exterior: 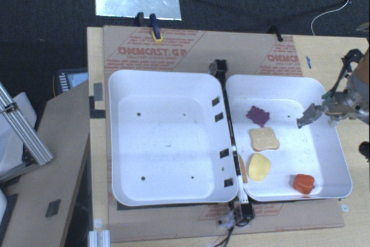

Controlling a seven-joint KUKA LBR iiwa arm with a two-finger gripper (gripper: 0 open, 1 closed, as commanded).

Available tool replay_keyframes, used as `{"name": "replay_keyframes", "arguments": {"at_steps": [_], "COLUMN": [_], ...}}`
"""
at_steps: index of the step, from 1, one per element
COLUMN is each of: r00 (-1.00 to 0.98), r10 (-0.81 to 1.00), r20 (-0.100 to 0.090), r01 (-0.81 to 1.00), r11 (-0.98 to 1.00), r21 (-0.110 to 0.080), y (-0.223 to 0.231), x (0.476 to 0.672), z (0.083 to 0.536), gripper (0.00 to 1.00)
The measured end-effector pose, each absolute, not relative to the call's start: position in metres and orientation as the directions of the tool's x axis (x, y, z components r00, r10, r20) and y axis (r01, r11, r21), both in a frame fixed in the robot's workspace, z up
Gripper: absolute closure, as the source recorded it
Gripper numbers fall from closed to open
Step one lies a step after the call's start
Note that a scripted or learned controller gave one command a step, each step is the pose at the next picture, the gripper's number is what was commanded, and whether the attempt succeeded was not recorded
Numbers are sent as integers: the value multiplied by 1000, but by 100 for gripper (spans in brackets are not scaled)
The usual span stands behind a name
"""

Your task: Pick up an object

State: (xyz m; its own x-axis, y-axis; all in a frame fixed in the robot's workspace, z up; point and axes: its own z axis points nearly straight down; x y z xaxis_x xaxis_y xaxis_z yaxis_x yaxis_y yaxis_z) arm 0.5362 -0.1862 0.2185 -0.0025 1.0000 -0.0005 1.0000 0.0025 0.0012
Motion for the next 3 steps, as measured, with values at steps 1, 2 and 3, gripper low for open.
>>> {"name": "replay_keyframes", "arguments": {"at_steps": [1, 2, 3], "r00": [-13, 5, 1], "r10": [1000, 1000, 1000], "r20": [-5, -6, -5], "r01": [1000, 1000, 1000], "r11": [13, -5, -1], "r21": [25, 12, 15], "y": [-143, -201, -200], "x": [647, 574, 519], "z": [362, 443, 540], "gripper": [0, 0, 0]}}
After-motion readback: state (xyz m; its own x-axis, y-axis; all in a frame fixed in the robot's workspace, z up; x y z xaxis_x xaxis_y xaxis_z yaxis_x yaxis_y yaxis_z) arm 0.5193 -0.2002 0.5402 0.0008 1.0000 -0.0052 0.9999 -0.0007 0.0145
